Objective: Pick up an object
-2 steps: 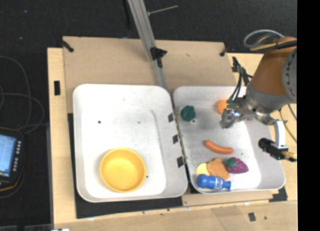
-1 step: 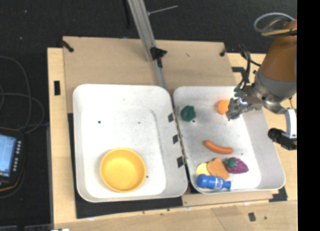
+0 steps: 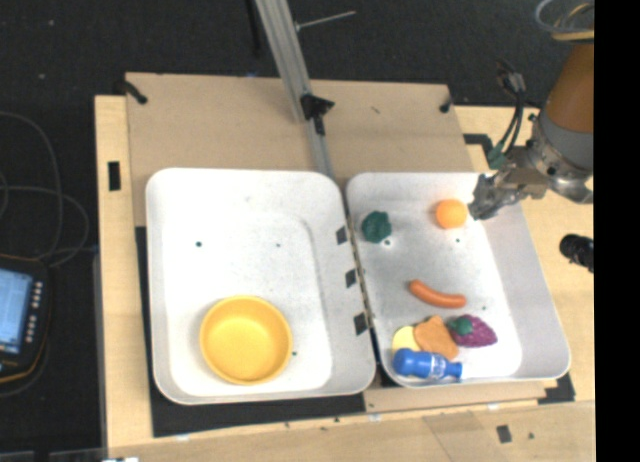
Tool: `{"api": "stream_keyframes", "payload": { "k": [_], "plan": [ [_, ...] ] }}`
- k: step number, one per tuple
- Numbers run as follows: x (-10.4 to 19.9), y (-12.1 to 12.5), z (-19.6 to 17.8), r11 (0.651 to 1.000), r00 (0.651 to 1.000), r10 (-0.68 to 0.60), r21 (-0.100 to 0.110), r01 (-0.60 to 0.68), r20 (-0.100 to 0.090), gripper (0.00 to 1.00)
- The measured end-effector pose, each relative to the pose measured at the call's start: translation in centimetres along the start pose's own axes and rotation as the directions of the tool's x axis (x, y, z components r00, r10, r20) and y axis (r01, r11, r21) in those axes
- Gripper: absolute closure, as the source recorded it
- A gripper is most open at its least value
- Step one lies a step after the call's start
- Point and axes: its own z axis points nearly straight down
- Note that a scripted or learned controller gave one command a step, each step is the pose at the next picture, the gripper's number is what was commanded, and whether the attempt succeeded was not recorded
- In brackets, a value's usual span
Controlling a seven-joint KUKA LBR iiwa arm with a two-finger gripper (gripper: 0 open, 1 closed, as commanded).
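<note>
Right bin (image 3: 520, 280): pincer (image 3: 487, 195) beside orange ball (image 3: 451, 213), seemingly apart; grip state unreadable.

yellow bowl (image 3: 245, 338) | orange ball (image 3: 451, 213) | white speckled bins (image 3: 250, 210)
</note>
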Motion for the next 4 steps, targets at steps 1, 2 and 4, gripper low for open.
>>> {"api": "stream_keyframes", "payload": {
  "k": [1, 2, 4],
  "plan": [
    [5.5, 0.2, 1.3, 1.0, 1.0, -0.003, 0.007, 0.003, -0.003, 1.0],
    [10.9, 1.4, 2.7, 1.0, 1.0, -0.003, 0.009, 0.003, -0.003, 1.0],
    [20.7, 3.1, 2.6, 1.0, 1.0, -0.004, 0.006, 0.004, -0.004, 1.0]
  ]
}}
